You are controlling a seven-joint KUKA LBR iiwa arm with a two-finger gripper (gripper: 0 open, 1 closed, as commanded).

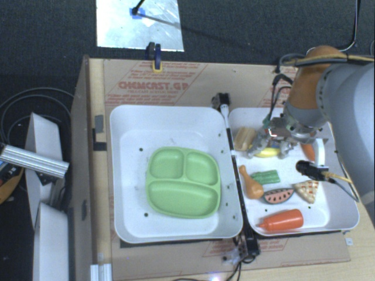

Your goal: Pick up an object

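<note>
In the camera view, the jaws are lowered into the right-hand shallow white plastic bin, at its upper middle, and are set directly over a small yellow banana-shaped toy; the gripper is seen from above, and whether the jaws are open, closed or gripping cannot be told. Just left of the jaws a tan block-shaped toy lies. Below them a green ridged toy, an orange-brown drumstick-shaped toy, a watermelon-slice toy, a pizza-slice toy and a red-orange sausage-shaped toy are spread. Far left of the jaws, a green three-compartment plastic plate sits in the left-hand white bin on the bench. The pick is judged not yet complete: nothing is seen lifted, and a grasp and a raise remain.
</note>
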